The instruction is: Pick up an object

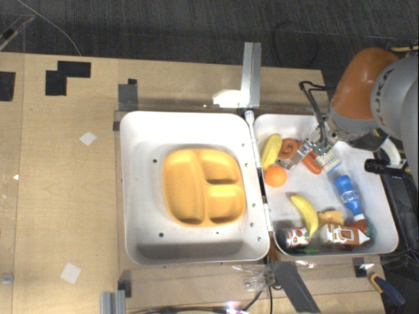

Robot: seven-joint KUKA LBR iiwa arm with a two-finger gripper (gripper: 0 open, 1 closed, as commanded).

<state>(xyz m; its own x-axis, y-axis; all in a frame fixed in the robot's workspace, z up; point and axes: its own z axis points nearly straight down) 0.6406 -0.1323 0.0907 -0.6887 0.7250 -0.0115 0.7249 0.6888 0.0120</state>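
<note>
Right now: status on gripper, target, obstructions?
Gripper low in right bin, over orange packet. No grasp visible. Banana and orange ball close by.

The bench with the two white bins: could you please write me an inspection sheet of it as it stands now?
Surface: wooden bench bearing left bin and right bin side by side.
Job's things: in the right bin, two bananas, orange ball, blue bottle, can, carton.
Clutter: yellow divided tray in the left bin.
Grippers: gripper low over the right bin's far end, above a small orange item.
Cables: black cable by the arm.
Surroundings: dark floor.
</note>
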